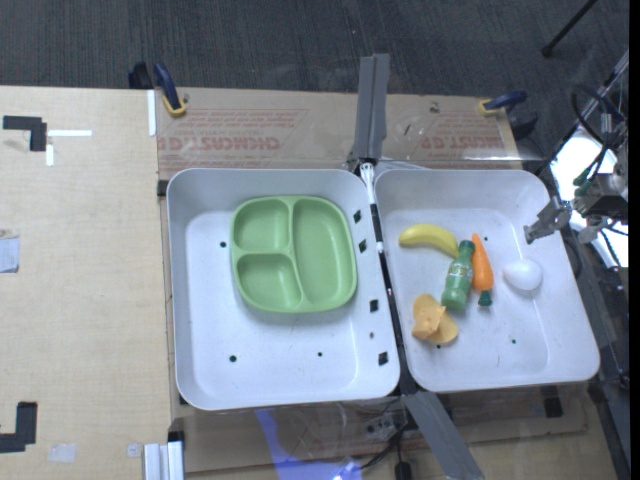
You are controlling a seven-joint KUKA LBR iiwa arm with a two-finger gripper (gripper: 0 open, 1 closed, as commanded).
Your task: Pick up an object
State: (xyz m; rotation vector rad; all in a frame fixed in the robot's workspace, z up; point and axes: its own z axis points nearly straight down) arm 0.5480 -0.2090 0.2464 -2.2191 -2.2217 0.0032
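**Five items in right bin, tool at its right rim**

Right bin point(560, 363) holds the pickable things, all in its middle band. Yellow banana point(429, 237) lies toward the bin's far-left part, curved, ends pointing left and right. Just right of it, a small green bottle point(458, 279) lies on its side, cap end toward the far edge. An orange carrot point(482, 266) with a green stub at its near end lies alongside the bottle, touching or nearly so; cannot tell which. White egg-shaped object point(522, 276) sits just right of the carrot, apart from it, close to the bin's right wall. A tan, crinkled chip-like piece point(434, 321) rests nearer the front, just below the bottle's base.

Tool point(548, 224) sits at the right bin's right rim, toward the far-right corner, above and right of the egg-shaped object. Nothing visible between its fingers. Whether it is apart or together: cannot tell, too small and cluttered against the arm hardware.

Left bin point(200, 358) carries a light green divided plate point(294, 255), three compartments, set toward the far-centre of that bin.

Both bins rest side by side on the counter point(80, 298), its wooden surface open to the left. Blue-and-orange clamps point(166, 88) grip the counter's far edge.
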